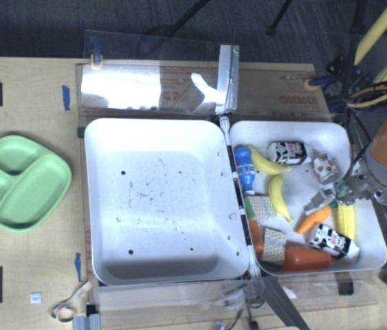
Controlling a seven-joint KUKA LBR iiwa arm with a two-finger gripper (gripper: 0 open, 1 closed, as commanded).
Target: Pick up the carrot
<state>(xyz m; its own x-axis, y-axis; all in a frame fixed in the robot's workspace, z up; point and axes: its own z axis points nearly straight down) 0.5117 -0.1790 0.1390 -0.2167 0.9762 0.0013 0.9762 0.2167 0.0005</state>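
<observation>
While the arm reaches in from the right, the scene reads as follows.

Gripper: the gripper (332, 196) hangs low over the right bin (341, 137), its metal tips just above the carrot; whether they are spread or closed, I cannot tell.
Carrot: the carrot (314, 219) lies tilted in the right bin's lower half, just beside the corn cob (345, 220) and above the cow-patterned carton (329, 241).
Other contents: a banana (275, 184) lies near the blue bottle (244, 168) at the bin's left wall; a second cow-patterned carton (288, 152) sits near the far wall; a red-orange sausage-like piece (306, 257) lies along the near wall.
Left bin: the left bin (97, 184) is white, with scuffs.
Bench: a green divided plate (18, 181) rests well apart to the left.
</observation>
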